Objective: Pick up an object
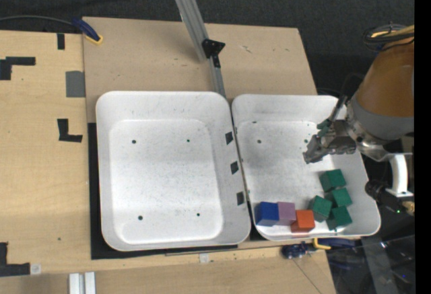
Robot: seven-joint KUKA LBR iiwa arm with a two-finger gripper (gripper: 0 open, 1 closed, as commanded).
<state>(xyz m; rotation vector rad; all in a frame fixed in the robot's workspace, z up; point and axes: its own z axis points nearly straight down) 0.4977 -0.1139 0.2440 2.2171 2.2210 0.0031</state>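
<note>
My gripper [315, 150] is low over the right bin [283, 121], near its right wall, on the grey arm with the orange band [387, 81]. A small green patch [325, 126] sits against the gripper's upper side; I cannot tell if it is a block. Below the gripper, apart from it, several green blocks [333, 180] cluster in the bin's near right corner. A blue block [267, 212], a purple block [287, 211] and an orange block [304, 220] line the near wall.
The left bin [161, 171] stands beside the right one. A slanted metal bar [192, 13] runs from the top down to the gap between the bins. The wooden bench [40, 118] extends to the left.
</note>
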